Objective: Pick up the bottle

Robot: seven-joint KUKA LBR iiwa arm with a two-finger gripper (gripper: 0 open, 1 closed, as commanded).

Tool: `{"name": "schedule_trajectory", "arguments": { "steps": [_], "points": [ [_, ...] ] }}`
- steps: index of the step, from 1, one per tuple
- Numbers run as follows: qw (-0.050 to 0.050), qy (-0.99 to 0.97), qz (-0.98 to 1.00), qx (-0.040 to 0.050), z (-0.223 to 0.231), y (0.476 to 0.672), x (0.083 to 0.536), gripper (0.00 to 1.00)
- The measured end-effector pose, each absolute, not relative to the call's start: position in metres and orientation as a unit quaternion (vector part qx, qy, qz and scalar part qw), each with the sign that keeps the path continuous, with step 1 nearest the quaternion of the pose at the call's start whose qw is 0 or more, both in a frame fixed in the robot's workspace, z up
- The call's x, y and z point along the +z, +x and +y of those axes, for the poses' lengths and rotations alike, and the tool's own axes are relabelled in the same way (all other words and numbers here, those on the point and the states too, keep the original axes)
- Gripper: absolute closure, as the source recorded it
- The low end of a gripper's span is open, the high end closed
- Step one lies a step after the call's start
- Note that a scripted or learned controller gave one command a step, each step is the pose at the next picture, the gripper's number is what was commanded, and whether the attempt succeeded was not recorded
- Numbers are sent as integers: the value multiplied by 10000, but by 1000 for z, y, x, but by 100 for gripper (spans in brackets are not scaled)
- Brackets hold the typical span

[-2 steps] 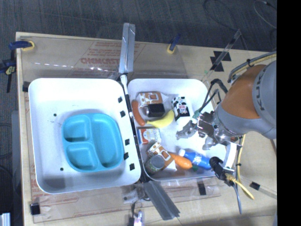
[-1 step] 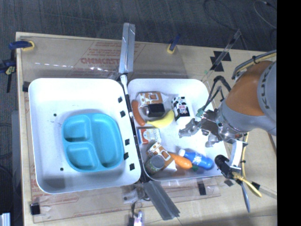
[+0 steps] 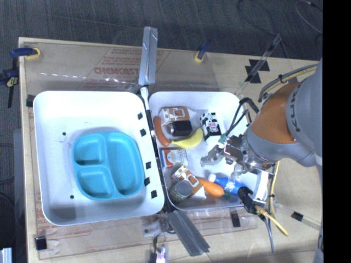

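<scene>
Bulking in from the right, grey arm with orange band (image 3: pixel 285 125), wrist bent down over the right-hand shallow white bin (image 3: pixel 189 98). Beside it on the left, the second shallow white bin (image 3: pixel 49 147), holding a turquoise plastic divided tray (image 3: pixel 107 164) set flat near its middle. Crowded along the right bin's left and lower parts: a yellow banana (image 3: pixel 189 142) curved beneath a dark cylindrical can (image 3: pixel 180 128), a brown-and-white printed carton (image 3: pixel 174 114) just behind that can, a small black-and-white cow-patterned box (image 3: pixel 210 125) near the bin's middle, a second printed carton (image 3: pixel 175 158), a round dark tin (image 3: pixel 180 191) at the lower left, an orange carrot-shaped toy (image 3: pixel 209 188) lying beside it. Touching the carrot's right end, the clear bottle with blue label (image 3: pixel 226 184), lying on its side by the lower wall. Just above the bottle, the two-finger gripper (image 3: pixel 227 160), metal linkage spread, fingers too jumbled to tell apart or together; nothing visibly between them.
</scene>
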State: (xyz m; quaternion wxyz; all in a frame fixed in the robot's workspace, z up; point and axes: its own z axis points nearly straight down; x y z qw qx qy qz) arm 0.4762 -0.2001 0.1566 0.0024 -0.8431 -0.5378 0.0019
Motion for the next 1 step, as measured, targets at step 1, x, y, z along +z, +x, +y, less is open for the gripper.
{"name": "schedule_trajectory", "arguments": {
  "steps": [1],
  "points": [
    [17,-8451,-5345,6,-203,477,196,0]
  ]
}}
